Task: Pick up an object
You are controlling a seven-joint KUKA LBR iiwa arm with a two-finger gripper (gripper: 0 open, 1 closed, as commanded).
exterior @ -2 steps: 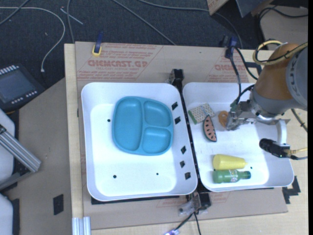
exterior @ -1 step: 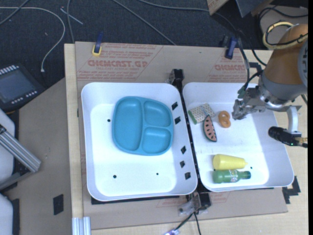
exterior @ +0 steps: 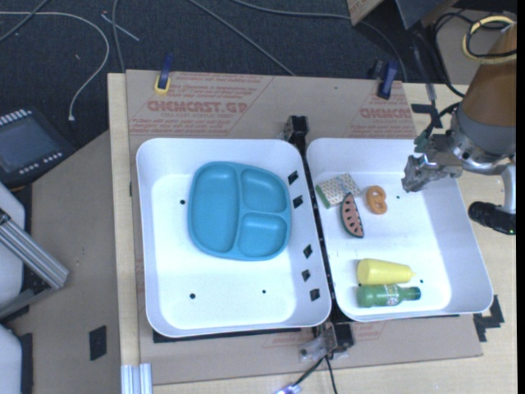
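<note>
Seeing the gripper (exterior: 414, 176) over the right bin (exterior: 459, 245) upper right, we cannot tell its finger state, holding nothing we see, pretzel (exterior: 376, 199), watermelon slice (exterior: 353, 215), green bottle (exterior: 388, 295) lying in bin, blue plate (exterior: 239, 210) in left bin (exterior: 164, 245)

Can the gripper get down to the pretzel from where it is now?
Probably yes. The gripper hangs over the right bin, with bare floor between it and the pretzel; the watermelon slice lies apart on the far side.
</note>
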